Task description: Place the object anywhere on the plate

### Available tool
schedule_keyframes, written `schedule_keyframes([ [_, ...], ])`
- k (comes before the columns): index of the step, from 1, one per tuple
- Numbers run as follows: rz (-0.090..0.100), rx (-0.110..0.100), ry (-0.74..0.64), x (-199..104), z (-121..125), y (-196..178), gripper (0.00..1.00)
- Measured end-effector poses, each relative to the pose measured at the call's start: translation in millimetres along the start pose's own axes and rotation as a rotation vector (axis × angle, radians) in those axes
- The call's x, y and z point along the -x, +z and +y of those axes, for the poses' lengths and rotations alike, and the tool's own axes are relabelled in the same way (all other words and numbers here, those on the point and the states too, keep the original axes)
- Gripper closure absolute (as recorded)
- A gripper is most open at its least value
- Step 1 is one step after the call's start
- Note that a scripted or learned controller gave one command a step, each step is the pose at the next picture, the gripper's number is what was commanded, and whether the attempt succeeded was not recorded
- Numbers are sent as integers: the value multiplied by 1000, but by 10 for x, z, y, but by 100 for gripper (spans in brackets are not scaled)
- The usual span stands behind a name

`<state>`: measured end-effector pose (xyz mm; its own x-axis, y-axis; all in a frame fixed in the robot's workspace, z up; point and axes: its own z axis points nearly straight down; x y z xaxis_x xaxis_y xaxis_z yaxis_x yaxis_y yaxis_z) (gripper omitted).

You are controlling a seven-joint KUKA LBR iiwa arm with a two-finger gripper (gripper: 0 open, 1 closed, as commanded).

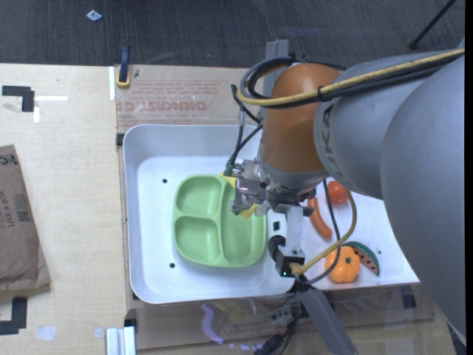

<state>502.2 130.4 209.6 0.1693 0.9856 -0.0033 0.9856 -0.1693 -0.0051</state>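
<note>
A green divided plate [211, 224] lies in the left white bin [148, 198]. My gripper [244, 194] hangs over the plate's right edge, mostly hidden under the orange wrist band and grey arm. A yellow object [250, 210] peeks out from beneath the gripper, above the plate's long right compartment. Another yellow bit shows at the gripper's upper left. Whether the object rests on the plate or hangs above it I cannot tell.
In the right bin lie an orange carrot [321, 222], a small round orange fruit [337, 192], a toy pumpkin [343, 265] and a watermelon slice [366, 257]. A cardboard sheet [177, 103] lies behind the bins. A brown paper bag [18, 220] sits far left.
</note>
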Motion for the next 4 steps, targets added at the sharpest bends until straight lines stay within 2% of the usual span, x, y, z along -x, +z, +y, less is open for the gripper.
schedule_keyframes([
  [1,1,0,-200,315,-201,588,100],
  [2,1,0,-200,316,-200,587,0],
  [3,0,2,-246,-471,-331,-379,0],
  [4,-4,-1,-245,-460,-322,-456,100],
])
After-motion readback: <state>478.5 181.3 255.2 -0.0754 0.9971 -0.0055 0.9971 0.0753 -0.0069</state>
